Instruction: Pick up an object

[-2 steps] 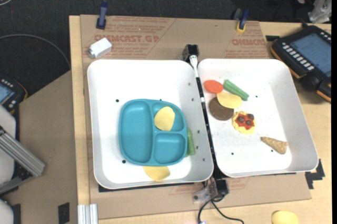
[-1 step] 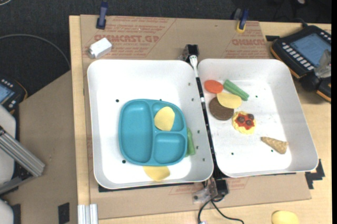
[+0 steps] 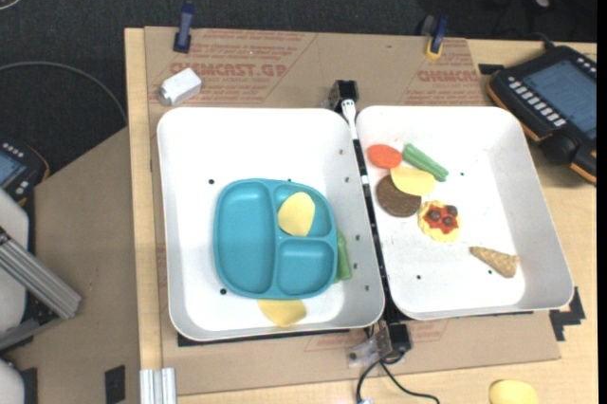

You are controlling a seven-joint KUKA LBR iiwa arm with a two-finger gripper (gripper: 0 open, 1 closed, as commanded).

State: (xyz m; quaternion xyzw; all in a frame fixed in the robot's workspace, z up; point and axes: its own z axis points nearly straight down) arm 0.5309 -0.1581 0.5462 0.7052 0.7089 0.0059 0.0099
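Several small plastic toy foods (image 3: 417, 189) cluster at ten o'clock in right white bin (image 3: 493, 293); likely light, stiff, slippery. Tan cone-shaped wedge (image 3: 495, 261) sits apart, easiest across its width. Gripper state: cannot tell.

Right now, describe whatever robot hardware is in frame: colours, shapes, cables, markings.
What looks like a handheld control pendant lies at the right edge. It has a dark casing, a grey-blue screen and rows of pale keys, with an orange edge on the dark piece just below it. At the bench's front, a thin black cable curls away from a small dark fitting between the two bins.
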